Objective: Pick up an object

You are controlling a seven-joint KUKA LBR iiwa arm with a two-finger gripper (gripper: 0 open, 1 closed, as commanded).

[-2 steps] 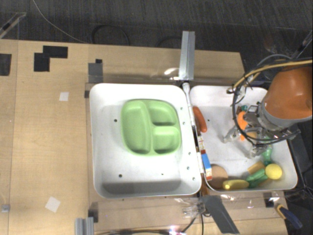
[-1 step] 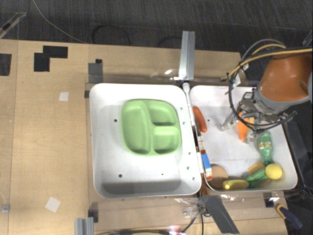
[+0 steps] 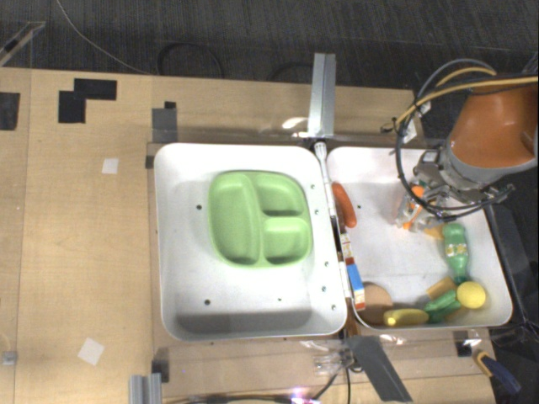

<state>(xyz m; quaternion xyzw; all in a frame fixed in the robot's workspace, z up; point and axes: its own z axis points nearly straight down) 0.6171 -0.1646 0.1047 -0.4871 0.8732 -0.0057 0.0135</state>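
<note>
Since your claw (image 3: 418, 213) is low in the right bin (image 3: 383, 263), you're at approach. Can't tell its state. Nearest target: green bottle (image 3: 456, 249), just beside. Next: center over it, descend.

No legible text, label, brand, number or sign on any item. Green bottle (image 3: 456, 251) in the right bin (image 3: 383, 251) carries a pale label patch, too small and blurred to read. Black rectangular marks (image 3: 87, 97) on the surface (image 3: 76, 251) are plain shapes, not characters.
</note>
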